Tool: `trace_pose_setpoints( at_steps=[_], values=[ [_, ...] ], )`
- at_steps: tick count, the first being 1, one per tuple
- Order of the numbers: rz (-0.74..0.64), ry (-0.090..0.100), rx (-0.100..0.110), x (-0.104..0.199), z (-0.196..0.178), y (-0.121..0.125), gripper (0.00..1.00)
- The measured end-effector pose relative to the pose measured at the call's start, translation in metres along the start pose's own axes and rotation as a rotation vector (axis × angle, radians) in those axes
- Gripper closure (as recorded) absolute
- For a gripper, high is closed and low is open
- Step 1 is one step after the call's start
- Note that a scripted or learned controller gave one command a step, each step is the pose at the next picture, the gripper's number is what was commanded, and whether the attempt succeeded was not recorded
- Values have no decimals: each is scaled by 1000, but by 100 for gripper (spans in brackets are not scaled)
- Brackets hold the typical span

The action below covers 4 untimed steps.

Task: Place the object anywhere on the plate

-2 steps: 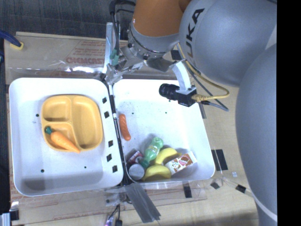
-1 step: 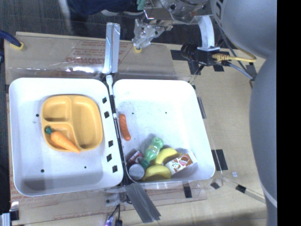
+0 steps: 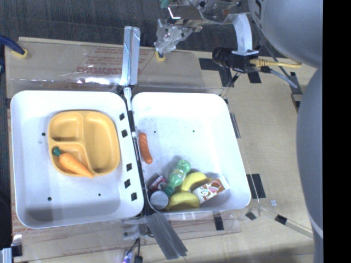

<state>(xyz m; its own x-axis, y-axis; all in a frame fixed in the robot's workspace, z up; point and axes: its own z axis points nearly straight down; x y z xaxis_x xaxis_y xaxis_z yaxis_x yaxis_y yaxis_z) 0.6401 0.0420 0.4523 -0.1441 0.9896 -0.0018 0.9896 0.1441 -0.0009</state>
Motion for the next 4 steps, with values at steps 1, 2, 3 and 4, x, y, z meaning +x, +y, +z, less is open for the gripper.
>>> trace_pose_setpoints(
  at_steps=[1, 2, 3, 4],
  values=[
    [-10, -1, 1, 3, -10, 1, 100],
    [393, 1, 6, -6, 97, 15, 100],
    [301, 2, 3, -30, 109, -52, 100],
    [178, 2, 0, -24, 9, -66, 100]
  ],
)
